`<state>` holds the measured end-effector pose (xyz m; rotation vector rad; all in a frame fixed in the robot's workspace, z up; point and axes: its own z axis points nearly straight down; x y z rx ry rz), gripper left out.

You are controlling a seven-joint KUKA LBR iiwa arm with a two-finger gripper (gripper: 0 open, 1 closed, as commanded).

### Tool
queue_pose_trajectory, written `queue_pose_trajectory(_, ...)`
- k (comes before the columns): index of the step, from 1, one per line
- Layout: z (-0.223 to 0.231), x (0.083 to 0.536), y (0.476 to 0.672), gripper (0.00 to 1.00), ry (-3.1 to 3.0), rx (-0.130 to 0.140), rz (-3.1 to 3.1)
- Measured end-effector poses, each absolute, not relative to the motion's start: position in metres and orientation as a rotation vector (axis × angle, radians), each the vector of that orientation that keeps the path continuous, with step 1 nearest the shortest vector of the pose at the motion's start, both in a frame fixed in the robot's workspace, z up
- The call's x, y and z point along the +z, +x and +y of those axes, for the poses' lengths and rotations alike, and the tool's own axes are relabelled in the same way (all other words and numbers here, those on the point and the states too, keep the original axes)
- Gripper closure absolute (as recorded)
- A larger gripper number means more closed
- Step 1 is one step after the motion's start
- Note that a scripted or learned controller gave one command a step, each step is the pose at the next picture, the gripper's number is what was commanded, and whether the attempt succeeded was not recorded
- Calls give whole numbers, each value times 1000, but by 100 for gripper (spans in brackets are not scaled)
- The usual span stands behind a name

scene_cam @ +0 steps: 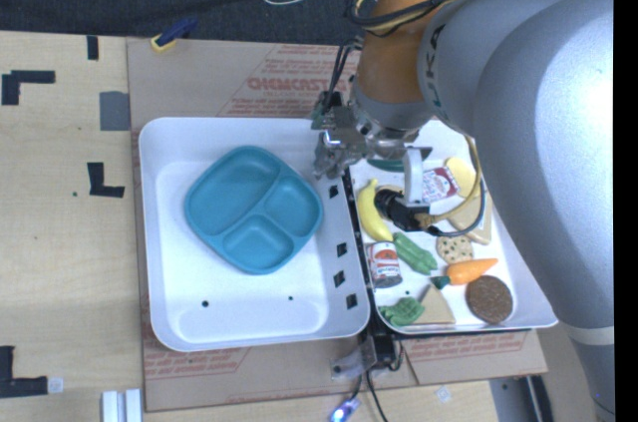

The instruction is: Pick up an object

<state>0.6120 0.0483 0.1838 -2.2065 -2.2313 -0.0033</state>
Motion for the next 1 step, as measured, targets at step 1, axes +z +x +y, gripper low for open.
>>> queue_pose_trajectory(1,41,184,612,0,-2218,2,-2222)
